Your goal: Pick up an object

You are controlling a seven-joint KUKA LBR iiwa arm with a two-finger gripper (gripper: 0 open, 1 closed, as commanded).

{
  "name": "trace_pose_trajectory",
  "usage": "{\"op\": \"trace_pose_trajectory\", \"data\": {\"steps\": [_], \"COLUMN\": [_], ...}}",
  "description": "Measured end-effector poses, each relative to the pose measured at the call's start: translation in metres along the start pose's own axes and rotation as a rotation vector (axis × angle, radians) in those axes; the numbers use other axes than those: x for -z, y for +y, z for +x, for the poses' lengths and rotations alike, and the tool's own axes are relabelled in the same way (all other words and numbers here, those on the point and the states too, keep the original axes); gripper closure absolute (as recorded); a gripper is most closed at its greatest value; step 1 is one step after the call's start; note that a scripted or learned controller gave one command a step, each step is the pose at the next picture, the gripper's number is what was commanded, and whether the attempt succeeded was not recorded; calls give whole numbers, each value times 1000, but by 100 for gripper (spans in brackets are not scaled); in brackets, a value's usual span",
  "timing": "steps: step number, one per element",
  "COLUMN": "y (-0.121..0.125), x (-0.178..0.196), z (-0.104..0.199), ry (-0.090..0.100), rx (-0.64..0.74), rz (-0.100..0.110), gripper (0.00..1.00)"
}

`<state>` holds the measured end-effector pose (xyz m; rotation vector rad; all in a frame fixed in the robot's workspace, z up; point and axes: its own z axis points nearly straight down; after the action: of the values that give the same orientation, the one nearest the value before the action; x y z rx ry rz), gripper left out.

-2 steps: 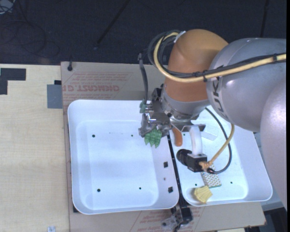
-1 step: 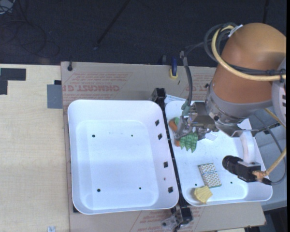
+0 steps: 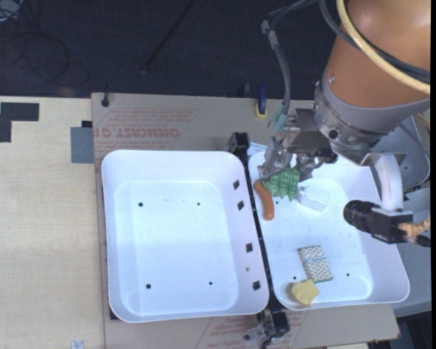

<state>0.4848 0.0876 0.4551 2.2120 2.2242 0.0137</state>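
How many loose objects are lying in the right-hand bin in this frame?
5, all in the right bin: green cloth under the gripper, orange sausage-shaped piece beside it, clear plastic item, patterned packet, yellow chunk at the near rim. The arm may hide more.

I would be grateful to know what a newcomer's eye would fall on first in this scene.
First, the large arm with its orange band, filling the upper right, with its gripper down at the far left corner of the right bin, right at a green object. Next, the small things in that bin: an orange sausage-shaped piece, a patterned pad and a yellow lump.
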Motion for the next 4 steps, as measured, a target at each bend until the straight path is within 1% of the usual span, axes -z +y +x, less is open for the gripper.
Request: {"op": "trace_pose_trajectory", "data": {"steps": [1,2,3,4], "y": [39,151,161,160], "x": [22,44,82,5], "z": [62,134,156,154], "ry": [-3,-2,-3,-8], "rx": [0,2,-2,-8], "rz": [9,7,10,22], "gripper": [100,100,100,100]}}
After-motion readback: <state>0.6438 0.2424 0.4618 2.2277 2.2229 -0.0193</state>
